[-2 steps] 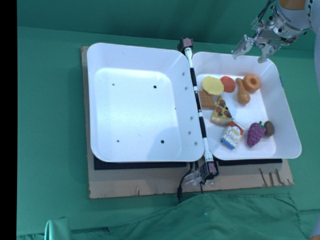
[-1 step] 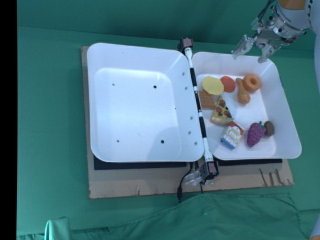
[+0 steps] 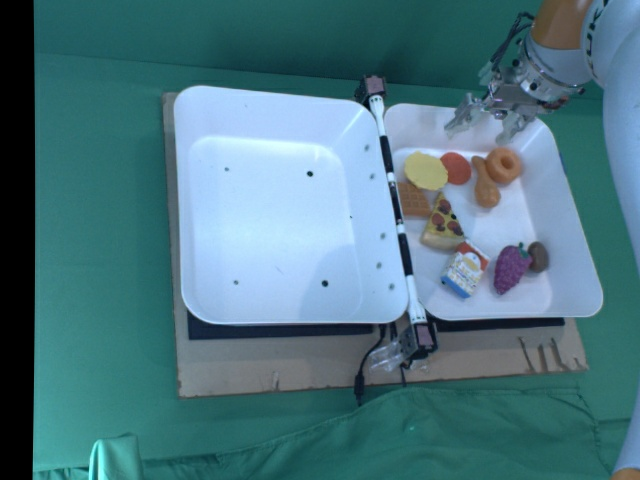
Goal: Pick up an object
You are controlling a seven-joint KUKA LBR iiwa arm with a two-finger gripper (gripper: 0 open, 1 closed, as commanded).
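Bright even light, slight glare.

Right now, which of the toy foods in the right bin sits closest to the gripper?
The orange ring-shaped doughnut, just below the gripper; the purple grape bunch and others lie farther down.

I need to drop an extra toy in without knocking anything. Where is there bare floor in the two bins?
The left bin offers bare floor from wall to wall. In the right bin, free patches lie at the far-left corner beside the end effector and along the right wall. Its middle is crowded: donut, pizza slice, grapes, carton.
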